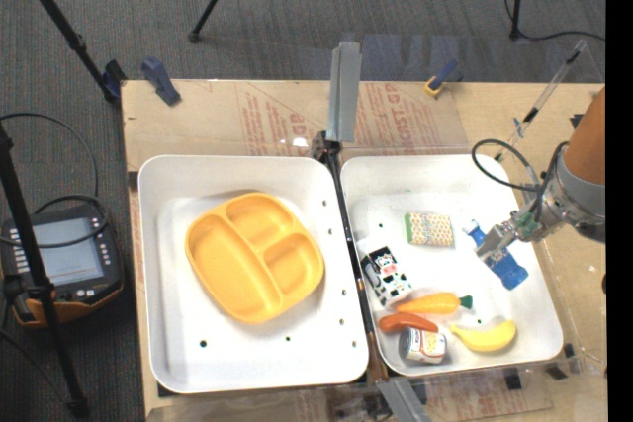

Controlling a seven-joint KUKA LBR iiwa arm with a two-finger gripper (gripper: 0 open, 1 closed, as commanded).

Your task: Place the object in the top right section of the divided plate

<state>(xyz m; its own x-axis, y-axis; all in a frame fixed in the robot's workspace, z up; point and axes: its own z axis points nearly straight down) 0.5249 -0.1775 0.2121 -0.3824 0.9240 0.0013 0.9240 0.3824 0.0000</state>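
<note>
A yellow divided plate (255, 255) lies in the left bin (158, 212), tilted, with one long section and two smaller ones. The arm comes in from the right, and its gripper (499, 240) hangs low over the right side of the right bin (455, 175). A small blue object (508, 268) lies directly under and beside the gripper; whether it is held is unclear. Also in that bin are a green patterned pouch (429, 228), a cow-print carton (388, 276), a carrot (433, 303), a red pepper (406, 322), a small can (425, 345) and a banana (485, 337).
A grey upright post (343, 99) stands behind the seam between the bins. Black cables (495, 163) loop over the right bin's back right corner. Tripod legs stand on the carpet behind, and a teach pendant (61, 257) sits left of the bench.
</note>
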